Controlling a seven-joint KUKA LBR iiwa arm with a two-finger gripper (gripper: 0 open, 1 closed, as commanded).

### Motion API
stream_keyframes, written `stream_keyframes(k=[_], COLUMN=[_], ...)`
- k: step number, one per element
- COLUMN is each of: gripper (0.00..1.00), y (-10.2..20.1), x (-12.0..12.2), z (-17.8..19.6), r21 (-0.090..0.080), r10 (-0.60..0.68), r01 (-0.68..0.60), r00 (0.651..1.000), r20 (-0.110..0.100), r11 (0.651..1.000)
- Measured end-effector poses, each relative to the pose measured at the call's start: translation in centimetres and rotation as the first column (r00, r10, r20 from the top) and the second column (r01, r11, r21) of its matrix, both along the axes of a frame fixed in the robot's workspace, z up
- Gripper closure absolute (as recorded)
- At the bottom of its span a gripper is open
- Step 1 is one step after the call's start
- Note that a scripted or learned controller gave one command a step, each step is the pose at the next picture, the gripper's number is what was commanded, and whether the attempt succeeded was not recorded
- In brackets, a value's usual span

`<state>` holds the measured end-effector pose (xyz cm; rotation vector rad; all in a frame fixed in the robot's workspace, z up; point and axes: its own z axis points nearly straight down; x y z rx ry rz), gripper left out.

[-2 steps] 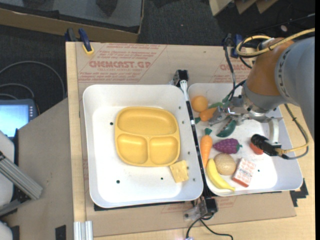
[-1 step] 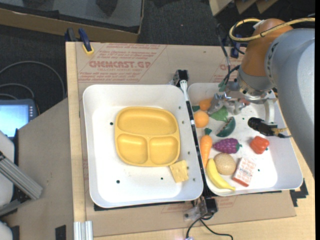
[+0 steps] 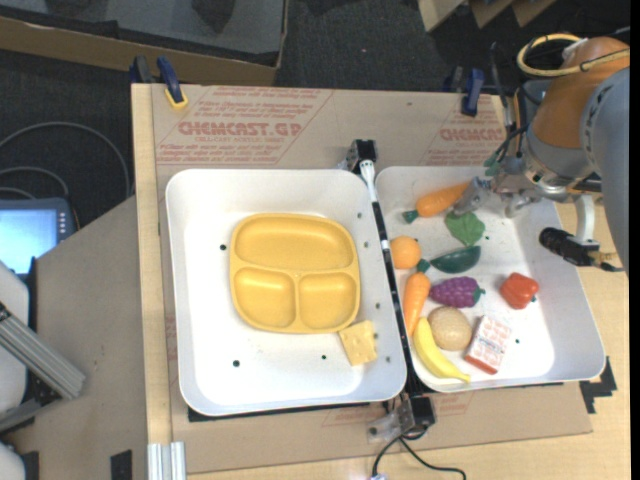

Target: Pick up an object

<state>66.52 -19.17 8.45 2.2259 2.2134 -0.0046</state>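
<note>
The end effector (image 3: 487, 194) hovered low over the right bin (image 3: 570, 353), beside the carrot (image 3: 441, 202) and green leaf (image 3: 465, 228); its opening could not be determined. No object was lifted; grasping remained.

Grey arm (image 3: 585, 118) reaching from right, hand (image 3: 492, 194) lowered

two white bins on bench, arm over the right bin.

left bin (image 3: 190, 298) holds a yellow divided plate (image 3: 295, 271) and a cheese wedge (image 3: 358, 343) just beside its lower right corner. right bin (image 3: 570, 353) holds two carrots, an orange (image 3: 404, 253), grapes (image 3: 455, 291), red pepper (image 3: 518, 289), potato (image 3: 450, 328), banana (image 3: 435, 353), small carton (image 3: 489, 343), green items. gripper (image 3: 487, 195) sits low at the bin's upper part, beside the upper carrot (image 3: 441, 202).
</note>
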Motion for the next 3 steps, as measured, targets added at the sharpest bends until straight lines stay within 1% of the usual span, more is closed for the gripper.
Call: stream_keyframes(k=[1, 2, 3], gripper=[0.00, 1.00, 0.00], y=[3.6, 3.5, 3.5], x=[-4.3, -4.0, -4.0], z=[0.0, 1.1, 1.1], r21=[0.006, 0.003, 0.003], r10=[0.005, 0.007, 0.007], r01=[-0.005, -0.007, -0.007], r00=[1.000, 1.000, 1.000], r20=[-0.005, 0.002, 0.000], r11=[1.000, 1.000, 1.000])
